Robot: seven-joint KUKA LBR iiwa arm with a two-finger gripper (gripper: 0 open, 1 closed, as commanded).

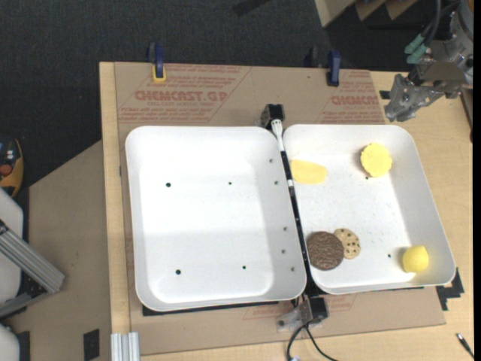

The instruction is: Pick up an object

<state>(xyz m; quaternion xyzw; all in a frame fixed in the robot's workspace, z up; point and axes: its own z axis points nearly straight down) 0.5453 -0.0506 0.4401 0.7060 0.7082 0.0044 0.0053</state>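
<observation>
Gripper [402, 104] position is what you should read first: it hangs at the upper right, over the bare bench just outside the far corner of the right bin [428, 201], with nothing between its fingers as far as you can see. Whether they are spread or closed you cannot tell from this angle; the wrist hardware and cables blur together there, so treat that as unknown. Everything you might pick lies in the right bin, all of it below and left of the gripper in the camera view. Nearest is the round yellow piece [376, 159], lying close to the bin's far wall, a short reach down and slightly left from the fingers. Next is the yellow oval piece [308, 172], just beside the divider between the bins, its long axis running roughly across the bin, left to right. Farther off, the dark brown cookie [325, 250] and the chip cookie [348, 242] lie touching, perhaps overlapping a little, near the front wall. The small yellow ball [415, 259] is in the near right corner. The left bin [143, 201] offers you no candidates. By my judgement the round yellow piece is the likeliest target, and the approach has not begun.
</observation>
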